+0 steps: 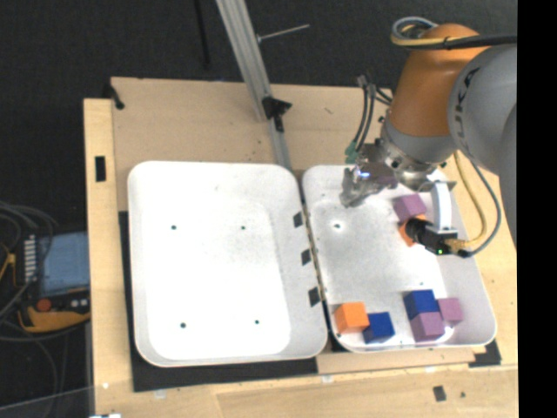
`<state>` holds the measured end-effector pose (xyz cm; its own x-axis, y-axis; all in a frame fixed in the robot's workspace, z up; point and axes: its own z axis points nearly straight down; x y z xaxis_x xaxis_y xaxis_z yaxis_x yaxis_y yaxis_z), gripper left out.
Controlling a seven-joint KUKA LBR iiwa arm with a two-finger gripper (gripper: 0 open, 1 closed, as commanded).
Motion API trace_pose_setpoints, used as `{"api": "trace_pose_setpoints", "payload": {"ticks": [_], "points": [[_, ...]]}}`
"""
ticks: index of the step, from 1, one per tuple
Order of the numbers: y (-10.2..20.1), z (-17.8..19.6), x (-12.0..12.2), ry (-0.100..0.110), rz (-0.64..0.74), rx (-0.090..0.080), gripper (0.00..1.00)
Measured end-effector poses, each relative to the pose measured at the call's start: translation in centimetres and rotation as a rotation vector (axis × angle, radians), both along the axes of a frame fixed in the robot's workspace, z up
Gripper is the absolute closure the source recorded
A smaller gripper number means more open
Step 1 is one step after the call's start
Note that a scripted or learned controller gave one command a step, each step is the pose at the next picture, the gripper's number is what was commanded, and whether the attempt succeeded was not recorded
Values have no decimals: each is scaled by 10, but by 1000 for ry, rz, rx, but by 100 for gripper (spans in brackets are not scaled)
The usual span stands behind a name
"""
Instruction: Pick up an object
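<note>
— Where do we see the gripper (357,190)?

— We see it over the far left part of the right bin (374,259), low above the white floor, hanging from the grey arm (487,85) with its orange band (431,77). Nothing lies between its fingers that we can make out; whether they stand wide or narrow we cannot tell, since they blur into one pale shape.

— And the things to pick?

— All in the right bin. A purple block (409,207) lies just right of the gripper, partly under the wrist, with a small orange piece (407,232) just near of it. Along the near wall we find an orange cube (352,317) touching a blue cube (379,326). Further right sits a second blue cube (420,303), with a purple cube (426,325) against its near side and a paler purple cube (451,310) at its right.

— The left bin (218,259)?

— It sits beside the right one, their walls nearly touching, on the wooden bench (200,111). A grey metal pole (248,50) slants down from the far side toward the gap between them.
</note>
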<state>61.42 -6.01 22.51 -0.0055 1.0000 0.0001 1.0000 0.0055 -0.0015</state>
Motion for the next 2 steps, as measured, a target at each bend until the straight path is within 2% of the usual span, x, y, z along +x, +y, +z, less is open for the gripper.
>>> {"api": "trace_pose_setpoints", "payload": {"ticks": [2], "points": [[111, -5, -35, 0, 2, 1, 100]]}}
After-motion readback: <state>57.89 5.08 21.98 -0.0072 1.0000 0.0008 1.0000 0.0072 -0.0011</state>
